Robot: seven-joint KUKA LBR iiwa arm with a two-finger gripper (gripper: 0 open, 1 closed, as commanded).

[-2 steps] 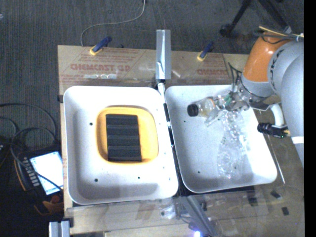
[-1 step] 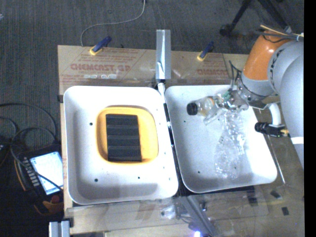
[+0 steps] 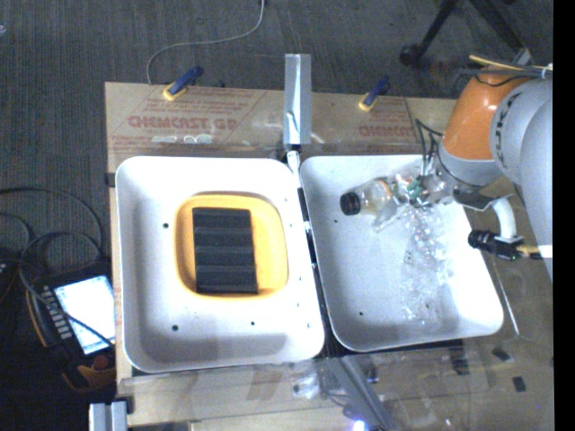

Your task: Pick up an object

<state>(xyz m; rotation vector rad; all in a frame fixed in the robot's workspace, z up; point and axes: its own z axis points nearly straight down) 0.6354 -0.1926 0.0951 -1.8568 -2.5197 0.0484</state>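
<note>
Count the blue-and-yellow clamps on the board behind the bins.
2. One clamp sits at the board's far left, above the left bin; the other clamp sits above the right bin.

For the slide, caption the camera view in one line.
KUKA arm reaches into the right bin near a clear plastic bottle; a yellow sponge sits in the left bin.
</note>
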